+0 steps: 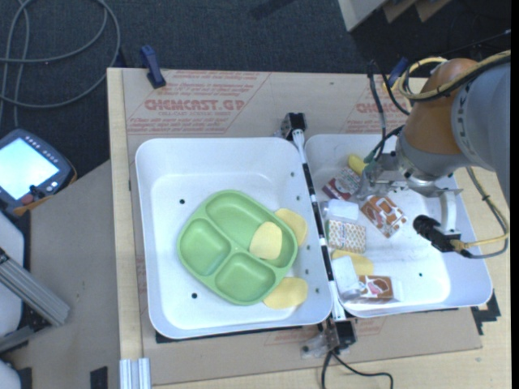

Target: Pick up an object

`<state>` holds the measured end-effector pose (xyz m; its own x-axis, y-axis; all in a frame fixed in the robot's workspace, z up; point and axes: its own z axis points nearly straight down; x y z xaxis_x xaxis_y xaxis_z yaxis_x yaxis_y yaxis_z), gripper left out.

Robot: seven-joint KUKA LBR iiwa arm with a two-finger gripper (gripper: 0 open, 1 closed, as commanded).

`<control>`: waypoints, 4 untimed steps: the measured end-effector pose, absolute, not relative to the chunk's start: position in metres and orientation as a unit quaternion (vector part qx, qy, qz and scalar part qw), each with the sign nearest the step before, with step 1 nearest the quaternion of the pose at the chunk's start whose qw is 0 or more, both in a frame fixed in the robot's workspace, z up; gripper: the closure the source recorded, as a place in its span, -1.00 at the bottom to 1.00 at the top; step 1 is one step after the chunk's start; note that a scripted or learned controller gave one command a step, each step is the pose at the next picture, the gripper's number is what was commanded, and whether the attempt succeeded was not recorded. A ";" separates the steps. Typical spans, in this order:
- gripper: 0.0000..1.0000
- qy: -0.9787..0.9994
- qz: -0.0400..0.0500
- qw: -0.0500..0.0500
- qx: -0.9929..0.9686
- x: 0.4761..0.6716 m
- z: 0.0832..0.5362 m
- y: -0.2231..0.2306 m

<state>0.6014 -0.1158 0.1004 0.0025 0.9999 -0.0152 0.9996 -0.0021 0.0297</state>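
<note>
My gripper (370,175) hangs low over the upper left part of the right bin (466,286), at the end of the grey arm with the orange band (438,112). Just to its left lies a red and white packet (338,190). A small yellow piece (355,163) sits right above it. Below the gripper is an orange-brown snack packet (383,215). A white wrapper (341,211) and a checkered cracker packet (346,236) lie further left. I see nothing clearly held.
A yellow chip (355,262) and a brown and white packet (370,288) lie at the right bin's front left. The left bin (162,168) holds a green divided plate (231,250) with yellow chips on it (266,240) and beside it (285,293). A black cable plug (430,230) hangs off the arm.
</note>
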 end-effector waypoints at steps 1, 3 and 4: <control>1.00 0.708 0.000 0.000 0.707 0.555 0.185 -0.053; -1.00 0.707 0.007 0.011 0.707 0.583 0.108 -0.095; -1.00 0.708 0.013 0.015 0.706 0.567 0.101 -0.107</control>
